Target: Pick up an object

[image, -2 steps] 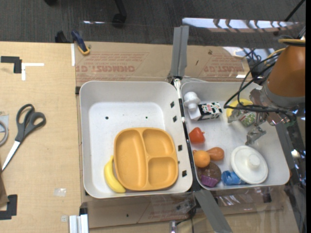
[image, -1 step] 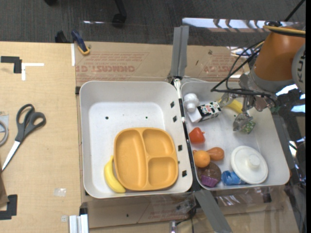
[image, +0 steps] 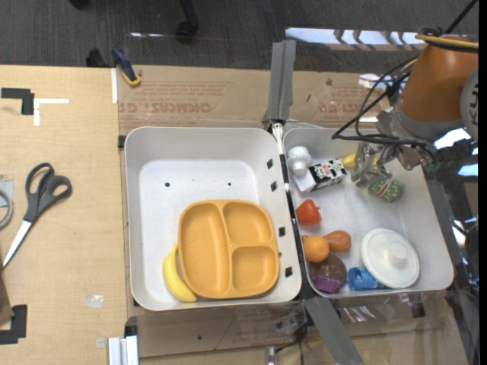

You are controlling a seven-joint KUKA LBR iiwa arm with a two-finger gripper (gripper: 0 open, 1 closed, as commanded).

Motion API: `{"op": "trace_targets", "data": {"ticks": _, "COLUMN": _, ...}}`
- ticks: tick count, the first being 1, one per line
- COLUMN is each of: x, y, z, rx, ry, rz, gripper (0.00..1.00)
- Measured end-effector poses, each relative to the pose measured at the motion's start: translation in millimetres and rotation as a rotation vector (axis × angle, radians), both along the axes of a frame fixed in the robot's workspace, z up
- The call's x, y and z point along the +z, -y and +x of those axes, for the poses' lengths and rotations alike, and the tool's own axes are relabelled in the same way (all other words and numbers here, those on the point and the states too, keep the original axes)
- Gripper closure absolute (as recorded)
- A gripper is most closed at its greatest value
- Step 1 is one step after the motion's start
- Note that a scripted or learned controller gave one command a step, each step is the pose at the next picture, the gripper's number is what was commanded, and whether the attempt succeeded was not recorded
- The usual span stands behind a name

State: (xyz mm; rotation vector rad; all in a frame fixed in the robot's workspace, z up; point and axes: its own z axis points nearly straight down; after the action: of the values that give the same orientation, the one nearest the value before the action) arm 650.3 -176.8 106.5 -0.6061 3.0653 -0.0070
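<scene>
Gripper (image: 374, 167) low in right bin (image: 426, 226), near back wall; whether clenched or released, cannot tell. Green object (image: 386, 189) just beside gripper, toward front. Milk carton (image: 327, 173) left of gripper. White lid (image: 389, 256) near front wall. Orange divided plate (image: 228, 248) in left bin (image: 152, 204), banana (image: 176, 277) tucked at plate's left edge.

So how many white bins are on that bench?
2. The left bin holds a yellow divided tray with a banana beside it. The right bin holds the small toys, with the robot's hand over its back part.
</scene>
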Motion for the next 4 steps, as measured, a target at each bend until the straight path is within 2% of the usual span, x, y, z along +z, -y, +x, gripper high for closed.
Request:
{"op": "trace_targets", "data": {"ticks": 1, "x": 170.5, "y": 18.5, "z": 10.3, "rx": -0.012, "ry": -0.009, "rz": 0.001, "gripper": 1.0}}
{"op": "trace_targets", "data": {"ticks": 2, "x": 49.5, "y": -17.8, "z": 10.0, "rx": 0.006, "ry": -0.012, "rz": 0.003, "gripper": 1.0}}
{"op": "trace_targets", "data": {"ticks": 3, "x": 3.7, "y": -46.0, "z": 16.7, "rx": -0.139, "ry": 0.01, "rz": -0.004, "gripper": 1.0}}
{"op": "trace_targets", "data": {"ticks": 4, "x": 25.9, "y": 7.4, "z": 10.7, "rx": 0.558, "ry": -0.008, "rz": -0.005, "gripper": 1.0}}
